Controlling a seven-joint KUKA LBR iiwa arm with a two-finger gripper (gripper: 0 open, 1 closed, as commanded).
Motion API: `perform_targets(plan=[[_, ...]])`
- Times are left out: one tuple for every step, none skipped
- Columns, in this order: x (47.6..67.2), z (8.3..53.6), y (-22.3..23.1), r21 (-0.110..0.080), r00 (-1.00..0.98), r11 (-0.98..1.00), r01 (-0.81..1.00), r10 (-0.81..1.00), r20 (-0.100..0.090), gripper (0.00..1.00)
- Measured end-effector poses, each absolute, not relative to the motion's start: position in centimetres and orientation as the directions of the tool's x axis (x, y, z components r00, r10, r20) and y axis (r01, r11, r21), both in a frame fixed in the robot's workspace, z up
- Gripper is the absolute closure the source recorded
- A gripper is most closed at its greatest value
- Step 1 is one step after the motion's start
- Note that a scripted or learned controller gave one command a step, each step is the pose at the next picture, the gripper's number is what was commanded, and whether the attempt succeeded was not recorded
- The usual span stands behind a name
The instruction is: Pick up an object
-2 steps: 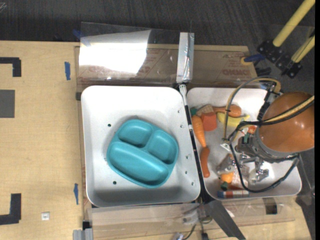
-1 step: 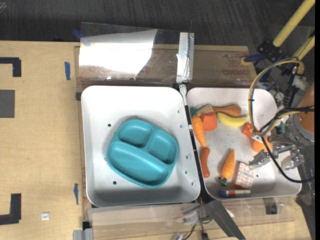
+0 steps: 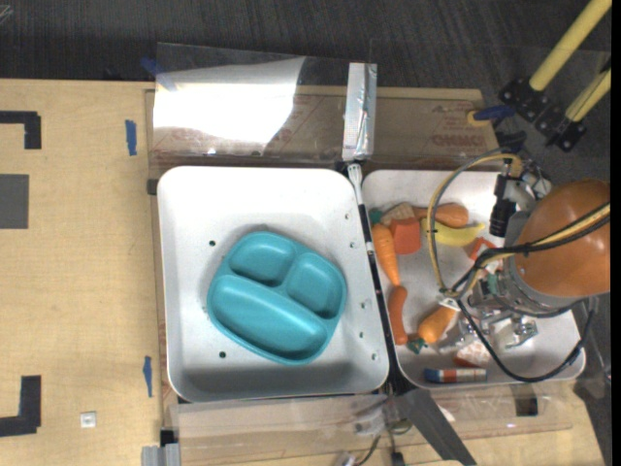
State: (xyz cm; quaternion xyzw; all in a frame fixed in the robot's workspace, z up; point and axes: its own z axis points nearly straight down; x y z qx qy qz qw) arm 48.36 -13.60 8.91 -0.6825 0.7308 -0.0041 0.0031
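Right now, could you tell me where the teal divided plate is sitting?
The teal divided plate lies in the left bin, roughly centred, across the divider from the carrots in the right bin.

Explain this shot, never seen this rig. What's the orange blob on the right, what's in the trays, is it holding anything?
One fixed camera looks down at a slant on a bench with two shallow white bins. The orange blob is a band on a grey robot arm reaching in from the right. Its pincer sits low in the right bin, among cables, too cluttered to tell whether it holds anything. The left bin holds a teal divided plate. The right bin holds toy food: a long carrot, an orange block, a banana-like piece, a small orange item by the pincer, and a marker.
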Motion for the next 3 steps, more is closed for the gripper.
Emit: perform_targets(plan=[[48.6, 8.9, -9.8, -0.011, 0.010, -0.010, -1.000, -1.000, 0.002, 0.00], [55.4, 8.9, -8.9, -0.012, 0.155, -0.155, -0.988, -0.988, -0.001, 0.00], [51.6, 8.9, -9.2, -0.012, 0.154, -0.154, -0.988, -0.988, 0.000, 0.00]])
